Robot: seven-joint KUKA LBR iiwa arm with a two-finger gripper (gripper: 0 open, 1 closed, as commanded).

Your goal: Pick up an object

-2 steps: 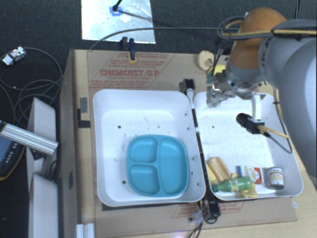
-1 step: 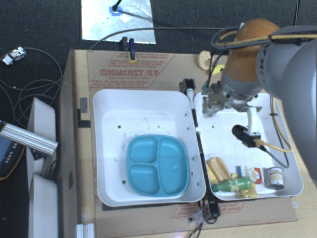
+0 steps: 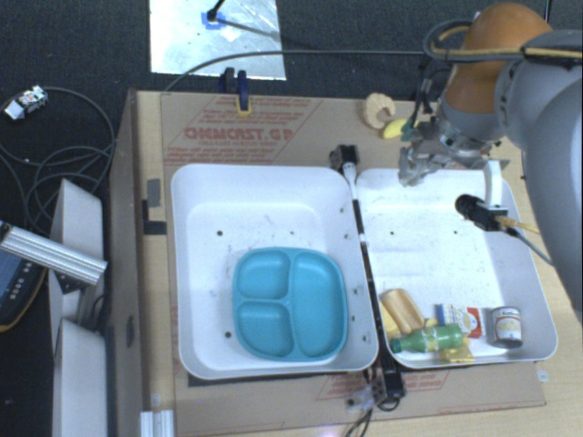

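Observation:
My gripper [image 3: 414,169] hangs over the far left corner of the right bin [image 3: 437,235], away from the objects. These lie along the bin's near edge: a tan cylinder [image 3: 401,309], a green bottle [image 3: 428,339], a small carton [image 3: 457,318] and a small can [image 3: 506,326]. A bit of yellow [image 3: 458,354] shows under the bottle. Nothing is visible in the gripper.
A blue divided plate [image 3: 290,302] lies in the left bin [image 3: 209,208]. Behind the right bin, on the bench, sit a beige object [image 3: 378,109] and a small yellow one [image 3: 393,130]. A black fitting [image 3: 474,209] juts over the right bin's far right part.

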